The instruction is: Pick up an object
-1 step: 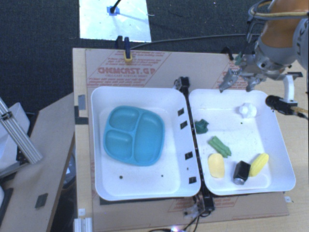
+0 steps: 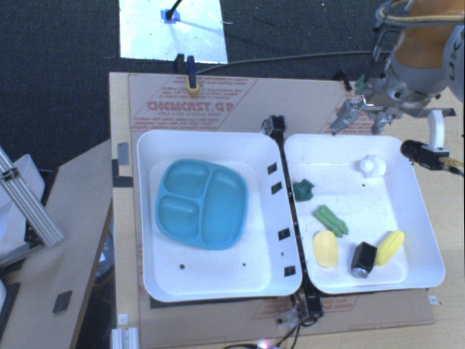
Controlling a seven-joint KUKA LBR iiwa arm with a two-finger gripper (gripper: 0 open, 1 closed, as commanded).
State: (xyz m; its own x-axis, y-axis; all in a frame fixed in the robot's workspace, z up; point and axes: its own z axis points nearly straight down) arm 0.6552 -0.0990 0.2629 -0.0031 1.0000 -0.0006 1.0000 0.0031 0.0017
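Above right bin's (image 2: 418,187) far rim, gripper (image 2: 361,121) is hovering with fingers spread, gripping nothing; white ball (image 2: 372,166), yellow pieces, black can are lying below.

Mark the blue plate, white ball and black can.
blue plate (image 2: 202,203), camera view, on its centre divider.
white ball (image 2: 372,166), camera view, its middle.
black can (image 2: 362,259), camera view, its side.

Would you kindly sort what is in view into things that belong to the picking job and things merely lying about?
For the job: claw; white ball; dark green piece; green pod; yellow block; black can; yellow corn.

Lying about: blue divided plate; clamp.
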